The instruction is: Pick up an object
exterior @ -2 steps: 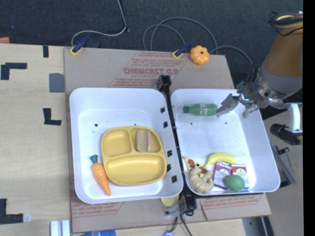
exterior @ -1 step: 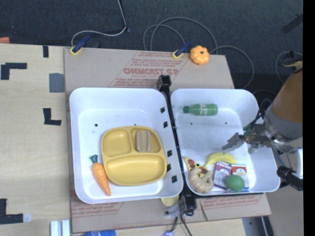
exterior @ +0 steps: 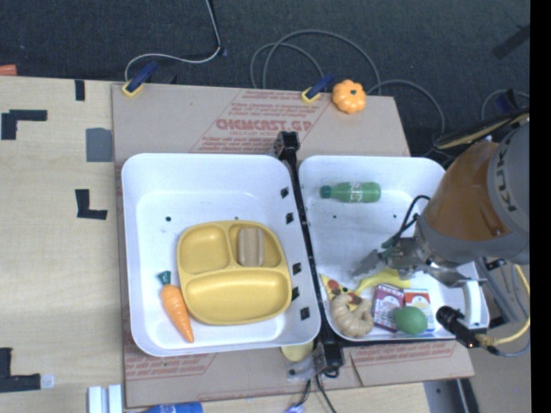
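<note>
Green bottle [exterior: 351,193] lying sideways, long axis left-right, end effector [exterior: 389,256] nearby, grip state unclear.

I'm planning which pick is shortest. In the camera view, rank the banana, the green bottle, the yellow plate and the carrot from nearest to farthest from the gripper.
From the gripper:
1. Banana, just below it, right bin.
2. Green bottle, above it, same bin's far end.
3. Yellow plate, left bin.
4. Carrot, left of the plate.

Right bin [exterior: 430,172]: open floor mid-bin, between green bottle [exterior: 351,193] by the far wall and near-edge clutter of banana [exterior: 383,279], cartons [exterior: 402,300], lime [exterior: 411,320] and what may be a gourd [exterior: 351,314]. Left bin [exterior: 142,231]: yellow tray [exterior: 232,274] and carrot [exterior: 177,311] occupy the floor.
</note>
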Tool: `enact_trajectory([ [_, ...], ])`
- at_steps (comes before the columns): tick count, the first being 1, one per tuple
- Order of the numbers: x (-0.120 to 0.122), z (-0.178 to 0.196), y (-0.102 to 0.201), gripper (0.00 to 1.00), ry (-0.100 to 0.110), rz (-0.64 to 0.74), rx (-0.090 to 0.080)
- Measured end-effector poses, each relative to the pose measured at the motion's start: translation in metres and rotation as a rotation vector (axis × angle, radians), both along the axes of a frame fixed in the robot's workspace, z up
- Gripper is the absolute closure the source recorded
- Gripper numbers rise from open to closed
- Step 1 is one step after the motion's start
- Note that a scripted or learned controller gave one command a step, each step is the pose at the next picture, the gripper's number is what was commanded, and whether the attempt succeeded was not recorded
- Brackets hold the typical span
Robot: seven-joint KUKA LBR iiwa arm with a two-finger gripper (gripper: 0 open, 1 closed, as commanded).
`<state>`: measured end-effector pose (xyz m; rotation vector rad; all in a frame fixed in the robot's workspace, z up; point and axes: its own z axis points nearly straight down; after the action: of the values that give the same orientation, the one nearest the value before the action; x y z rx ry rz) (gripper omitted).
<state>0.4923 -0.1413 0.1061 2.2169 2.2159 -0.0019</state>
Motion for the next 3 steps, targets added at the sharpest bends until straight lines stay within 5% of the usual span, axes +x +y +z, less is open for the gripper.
enact_trajectory([
  [1, 0.155, -0.023, 0.010, 0.00, 0.016, 0.005, 0.006],
  [2, 0.141, -0.019, -0.062, 0.00, -0.001, -0.002, 0.003],
  [3, 0.072, -0.017, -0.016, 0.00, 0.005, 0.001, 0.006],
])
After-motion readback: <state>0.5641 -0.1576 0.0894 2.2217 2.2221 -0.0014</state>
